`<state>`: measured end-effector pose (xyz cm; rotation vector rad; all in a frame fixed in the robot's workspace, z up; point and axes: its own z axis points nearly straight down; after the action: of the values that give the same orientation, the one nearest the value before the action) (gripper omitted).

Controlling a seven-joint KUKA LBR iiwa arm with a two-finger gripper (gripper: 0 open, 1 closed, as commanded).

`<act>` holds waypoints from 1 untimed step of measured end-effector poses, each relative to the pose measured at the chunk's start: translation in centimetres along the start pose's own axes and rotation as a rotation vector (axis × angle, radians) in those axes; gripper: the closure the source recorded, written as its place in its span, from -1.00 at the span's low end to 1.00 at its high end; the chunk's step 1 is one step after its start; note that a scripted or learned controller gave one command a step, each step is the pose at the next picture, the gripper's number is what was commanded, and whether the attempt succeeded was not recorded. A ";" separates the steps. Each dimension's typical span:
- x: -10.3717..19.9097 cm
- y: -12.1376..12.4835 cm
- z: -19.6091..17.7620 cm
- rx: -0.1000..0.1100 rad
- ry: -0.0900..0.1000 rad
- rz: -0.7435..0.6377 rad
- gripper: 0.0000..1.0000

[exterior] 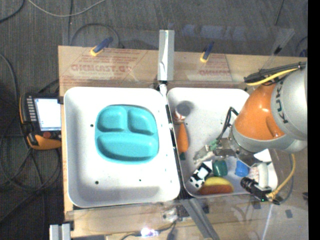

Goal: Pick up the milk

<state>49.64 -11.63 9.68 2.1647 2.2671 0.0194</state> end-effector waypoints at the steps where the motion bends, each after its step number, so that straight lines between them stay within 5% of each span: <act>1: 1.5 -0.4 0.6 -0.010 -0.013 0.032 -1.00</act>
<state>49.16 -10.18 9.06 2.1895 2.2210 0.0167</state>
